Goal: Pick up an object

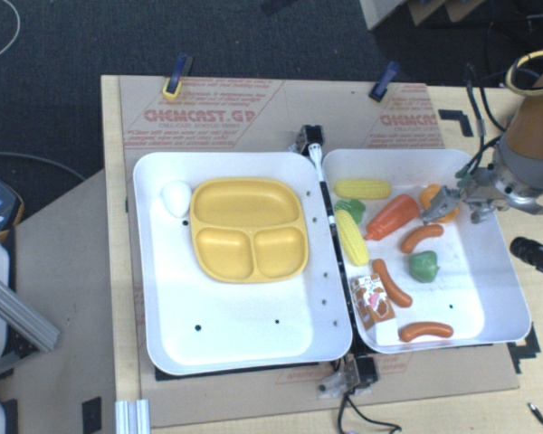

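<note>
Dark carpet all around, then a brown desk (253, 107) carrying two white bins. Left bin (244, 333) has a yellow divided tray (249, 227) and a small white egg-like thing (176, 197). Right bin (489, 306) is full of toy food. The arm's hand (452, 202) sits at the bin's 2 o'clock corner, right over a small orange piece (432, 193); can't tell if it's clenched or released. Closest real target is probably the red pepper (393, 216), lying at the hand's 8 o'clock, long axis running 2 to 8.
</note>
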Controlling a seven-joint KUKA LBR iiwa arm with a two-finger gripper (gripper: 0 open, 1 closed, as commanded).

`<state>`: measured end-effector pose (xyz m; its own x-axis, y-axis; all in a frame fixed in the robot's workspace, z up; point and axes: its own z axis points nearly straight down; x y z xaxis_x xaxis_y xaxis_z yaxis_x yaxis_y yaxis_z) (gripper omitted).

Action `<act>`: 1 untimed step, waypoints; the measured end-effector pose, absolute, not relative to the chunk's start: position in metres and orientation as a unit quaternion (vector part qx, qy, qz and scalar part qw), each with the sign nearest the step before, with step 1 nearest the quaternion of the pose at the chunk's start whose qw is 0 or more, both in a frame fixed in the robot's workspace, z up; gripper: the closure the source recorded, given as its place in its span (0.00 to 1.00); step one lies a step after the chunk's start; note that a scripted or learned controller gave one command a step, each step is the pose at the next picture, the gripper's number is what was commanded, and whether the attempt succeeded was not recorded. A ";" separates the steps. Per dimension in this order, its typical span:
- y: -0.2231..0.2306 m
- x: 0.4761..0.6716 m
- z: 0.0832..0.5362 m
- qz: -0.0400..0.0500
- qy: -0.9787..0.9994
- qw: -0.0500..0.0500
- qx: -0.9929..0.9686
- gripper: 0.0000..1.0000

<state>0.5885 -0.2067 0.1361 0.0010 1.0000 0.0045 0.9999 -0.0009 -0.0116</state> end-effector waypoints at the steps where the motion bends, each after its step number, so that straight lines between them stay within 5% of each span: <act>1: -0.195 0.543 0.136 0.001 -0.707 0.003 -0.707 0.00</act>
